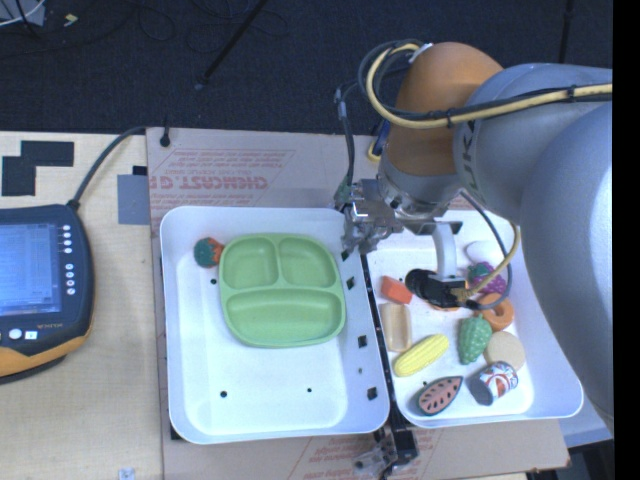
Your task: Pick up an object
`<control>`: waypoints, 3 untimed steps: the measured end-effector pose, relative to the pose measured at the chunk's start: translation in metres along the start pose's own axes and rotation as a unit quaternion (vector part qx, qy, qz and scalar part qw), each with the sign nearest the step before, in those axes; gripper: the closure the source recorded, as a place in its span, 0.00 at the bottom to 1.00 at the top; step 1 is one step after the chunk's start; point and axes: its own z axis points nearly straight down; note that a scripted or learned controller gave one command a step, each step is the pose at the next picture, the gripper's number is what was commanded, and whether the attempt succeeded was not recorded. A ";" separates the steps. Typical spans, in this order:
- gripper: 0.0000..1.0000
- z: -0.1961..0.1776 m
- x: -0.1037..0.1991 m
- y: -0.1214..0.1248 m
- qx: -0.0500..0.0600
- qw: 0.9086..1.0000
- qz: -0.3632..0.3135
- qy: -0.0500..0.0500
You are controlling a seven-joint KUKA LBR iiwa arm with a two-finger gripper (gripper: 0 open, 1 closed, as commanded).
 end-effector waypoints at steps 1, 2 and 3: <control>1.00 -0.004 0.041 -0.002 0.001 1.000 0.000 0.001; 1.00 -0.003 0.038 -0.006 0.002 1.000 0.002 -0.001; 1.00 -0.023 0.038 -0.003 0.000 1.000 0.001 0.000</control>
